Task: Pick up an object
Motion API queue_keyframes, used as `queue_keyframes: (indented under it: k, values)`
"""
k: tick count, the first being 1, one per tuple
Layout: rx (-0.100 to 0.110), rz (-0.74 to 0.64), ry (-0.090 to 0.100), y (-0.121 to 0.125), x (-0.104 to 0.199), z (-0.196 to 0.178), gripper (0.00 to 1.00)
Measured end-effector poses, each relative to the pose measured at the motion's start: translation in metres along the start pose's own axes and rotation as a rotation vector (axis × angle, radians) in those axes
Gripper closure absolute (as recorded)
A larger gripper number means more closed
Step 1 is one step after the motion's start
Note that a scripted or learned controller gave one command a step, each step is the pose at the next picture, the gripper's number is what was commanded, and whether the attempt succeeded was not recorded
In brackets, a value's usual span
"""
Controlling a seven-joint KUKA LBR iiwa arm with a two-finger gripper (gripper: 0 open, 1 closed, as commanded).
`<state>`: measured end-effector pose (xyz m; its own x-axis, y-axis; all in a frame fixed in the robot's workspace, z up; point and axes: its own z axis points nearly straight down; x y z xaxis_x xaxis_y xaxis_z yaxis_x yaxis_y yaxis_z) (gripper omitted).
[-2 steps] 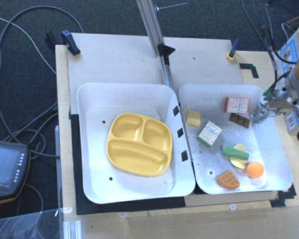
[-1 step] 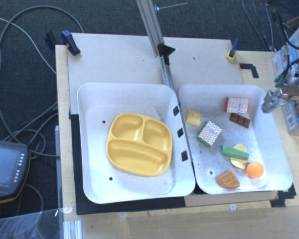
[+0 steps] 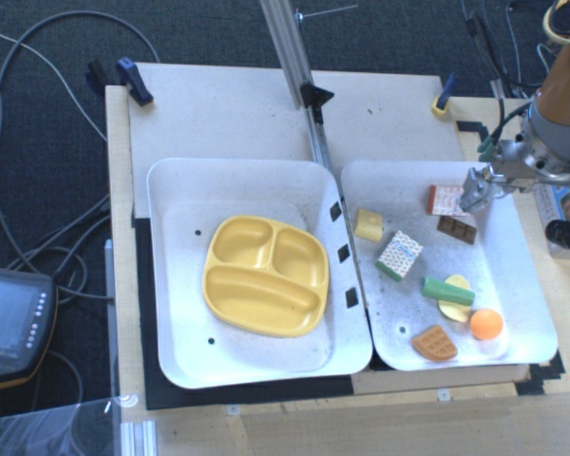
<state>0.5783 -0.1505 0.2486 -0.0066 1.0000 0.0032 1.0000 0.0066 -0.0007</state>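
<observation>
Grey metal jaws (image 3: 474, 198), spread impossible to tell, hang over a red-and-white flat card (image 3: 445, 199) beside a brown chocolate-like bar (image 3: 457, 228) in the right bin (image 3: 537, 293); crowding risks a slipped pick.

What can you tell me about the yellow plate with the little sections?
The yellow divided plate looks like smooth plastic, rounded-square, with three compartments: two small ones at the far side and one long one at the near side. It lies flat, slightly turned, on the floor of the left white bin. Its compartments hold nothing, and no other object touches it.
</observation>
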Motion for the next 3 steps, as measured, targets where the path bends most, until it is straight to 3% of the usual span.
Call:
queue_keyframes:
  k: [3]
  values:
    - [-0.003,-0.001,0.0,0.002,0.169,-0.006,1.0]
